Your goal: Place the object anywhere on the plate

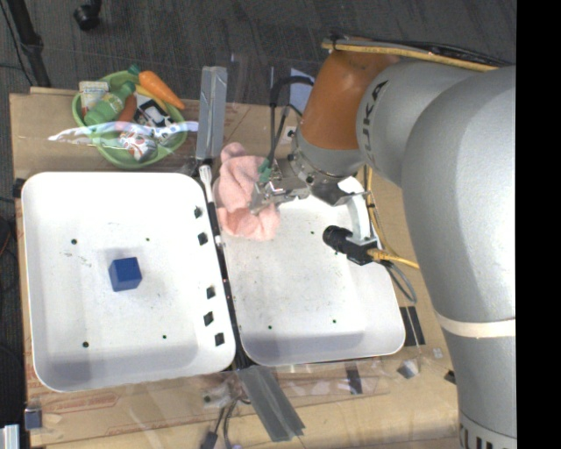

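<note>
Our jaws over the pink cloth

We saw the gripper (pixel 266 195) touching the pink cloth (pixel 243 200) at the right bin's (pixel 324 338) ten o'clock corner; whether our jaws gripped it, we couldn't tell.

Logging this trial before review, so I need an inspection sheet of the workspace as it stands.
Surface: two white bins side by side, left bin and right bin, on a wooden bench.
Job's things: blue cube in the left bin; plate: nothing seen.
Clutter: pink cloth at the right bin's far left corner; green bowl of toy food behind the left bin.
Gripper: gripper at the cloth's edge.
Cables: yellow cable and black connector by the wrist.
Surroundings: dark floor.
</note>
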